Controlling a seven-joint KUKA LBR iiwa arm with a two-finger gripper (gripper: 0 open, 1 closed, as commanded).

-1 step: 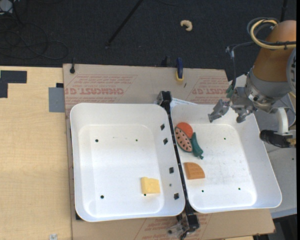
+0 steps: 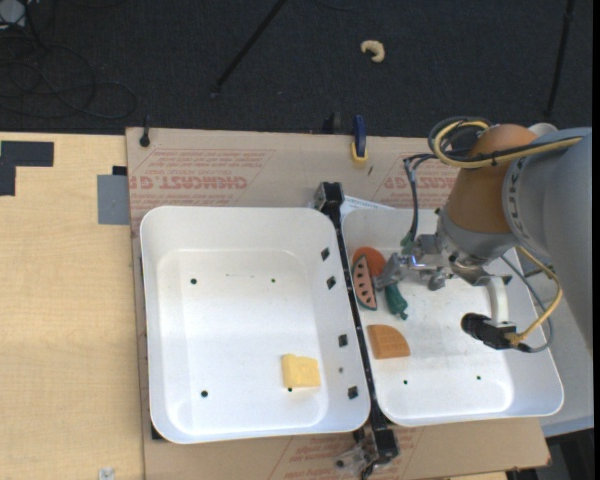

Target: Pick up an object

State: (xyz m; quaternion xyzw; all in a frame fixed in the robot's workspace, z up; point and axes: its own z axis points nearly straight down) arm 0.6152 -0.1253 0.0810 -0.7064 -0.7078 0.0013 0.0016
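Now, of the two white bins on the surface, I hang over the right bin [image 2: 500,393]. Just off my hand [image 2: 398,276], toward the divider, lies a watermelon slice [image 2: 366,276], its long axis running along that wall. A green piece [image 2: 396,303] sits right beneath me. Whether I am open or closed, I cannot tell.
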